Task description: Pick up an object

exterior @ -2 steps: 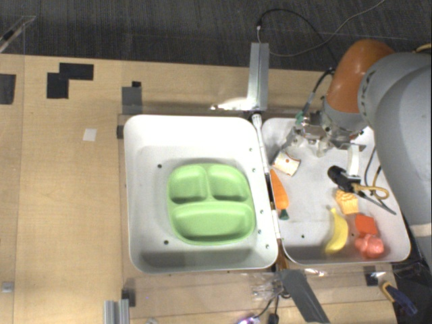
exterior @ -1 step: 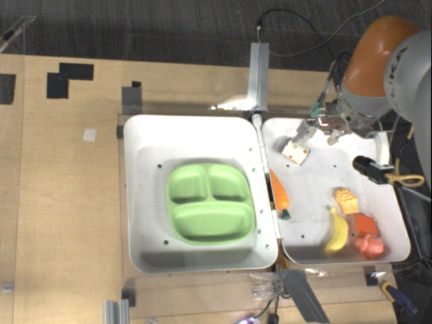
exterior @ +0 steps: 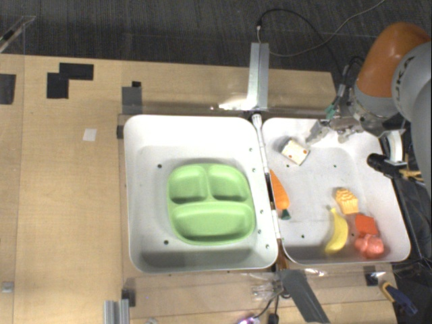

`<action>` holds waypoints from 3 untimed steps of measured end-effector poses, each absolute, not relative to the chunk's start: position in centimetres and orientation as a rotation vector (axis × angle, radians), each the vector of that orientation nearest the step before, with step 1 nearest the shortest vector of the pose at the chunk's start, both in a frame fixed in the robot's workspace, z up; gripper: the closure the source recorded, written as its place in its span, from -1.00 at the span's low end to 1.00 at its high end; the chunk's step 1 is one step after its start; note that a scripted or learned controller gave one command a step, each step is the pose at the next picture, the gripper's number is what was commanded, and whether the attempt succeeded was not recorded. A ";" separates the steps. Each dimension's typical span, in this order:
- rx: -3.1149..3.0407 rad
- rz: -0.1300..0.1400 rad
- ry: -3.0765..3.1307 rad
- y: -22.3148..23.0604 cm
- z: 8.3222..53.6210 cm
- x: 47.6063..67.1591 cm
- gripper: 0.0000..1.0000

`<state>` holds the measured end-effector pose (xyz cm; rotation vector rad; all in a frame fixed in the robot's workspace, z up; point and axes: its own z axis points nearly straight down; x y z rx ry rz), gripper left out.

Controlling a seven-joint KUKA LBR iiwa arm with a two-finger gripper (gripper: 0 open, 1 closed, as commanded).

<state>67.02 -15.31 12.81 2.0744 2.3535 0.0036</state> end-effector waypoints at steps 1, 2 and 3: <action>2.075 0.009 2.349 -8.7 8.7 67.2 -1.00; 2.058 0.007 2.359 -17.0 8.9 60.8 -1.00; 2.052 0.017 2.358 -16.7 10.1 61.1 1.00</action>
